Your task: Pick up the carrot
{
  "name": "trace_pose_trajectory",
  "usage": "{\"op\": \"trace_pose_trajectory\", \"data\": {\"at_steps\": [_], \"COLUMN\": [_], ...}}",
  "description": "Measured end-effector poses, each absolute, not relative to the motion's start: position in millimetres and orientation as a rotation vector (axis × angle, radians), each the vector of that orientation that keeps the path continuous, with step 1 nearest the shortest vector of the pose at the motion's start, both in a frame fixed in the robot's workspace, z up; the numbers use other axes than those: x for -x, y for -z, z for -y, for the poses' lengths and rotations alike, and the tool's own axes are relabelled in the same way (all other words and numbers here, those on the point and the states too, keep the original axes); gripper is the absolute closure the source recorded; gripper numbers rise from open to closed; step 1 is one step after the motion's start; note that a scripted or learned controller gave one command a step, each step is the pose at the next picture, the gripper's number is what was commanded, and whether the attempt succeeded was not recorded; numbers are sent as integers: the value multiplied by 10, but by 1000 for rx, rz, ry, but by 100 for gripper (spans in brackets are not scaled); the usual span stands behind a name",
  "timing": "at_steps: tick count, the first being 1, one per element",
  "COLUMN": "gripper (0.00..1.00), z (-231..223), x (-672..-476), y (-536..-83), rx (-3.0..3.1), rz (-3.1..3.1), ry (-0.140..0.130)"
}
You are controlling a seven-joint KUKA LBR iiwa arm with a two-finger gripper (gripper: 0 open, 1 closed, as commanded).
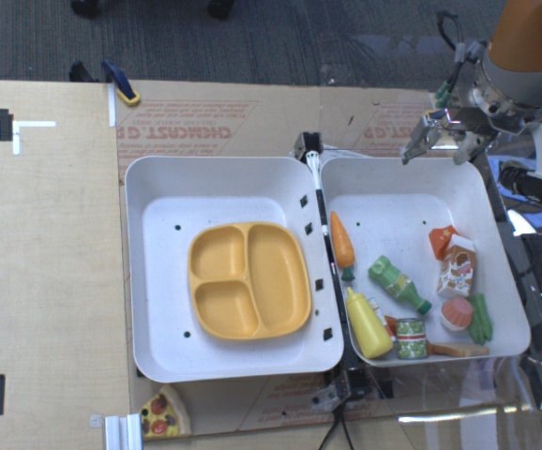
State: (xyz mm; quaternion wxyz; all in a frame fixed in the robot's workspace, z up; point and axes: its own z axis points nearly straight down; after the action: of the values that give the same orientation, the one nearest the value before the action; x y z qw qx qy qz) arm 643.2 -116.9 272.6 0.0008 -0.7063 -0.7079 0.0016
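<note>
The gripper (437,143) hangs at 1 o'clock, over the far rim of the right bin (412,190), its 2 fingers spread wide with nothing between them. The carrot (342,238) lies well apart at 7 o'clock from it, against the bin's left wall. Below the carrot are a green bottle (398,284) and a yellow bottle (368,324). The left bin (158,195) holds a yellow plate (249,279).

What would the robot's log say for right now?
pincer: open, above right bin's far edge | carrot: lying by that bin's left wall, untouched | grasp: not started
</note>
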Motion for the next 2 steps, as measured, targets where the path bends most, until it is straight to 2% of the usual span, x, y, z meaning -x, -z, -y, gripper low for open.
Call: {"op": "trace_pose_trajectory", "data": {"at_steps": [1,2], "gripper": [0,0], "z": [675,445], "x": [-6526,-6598], "y": [-4269,-5401], "rx": [2379,2650], "rz": [2054,1687], "ry": [-4,-7]}}
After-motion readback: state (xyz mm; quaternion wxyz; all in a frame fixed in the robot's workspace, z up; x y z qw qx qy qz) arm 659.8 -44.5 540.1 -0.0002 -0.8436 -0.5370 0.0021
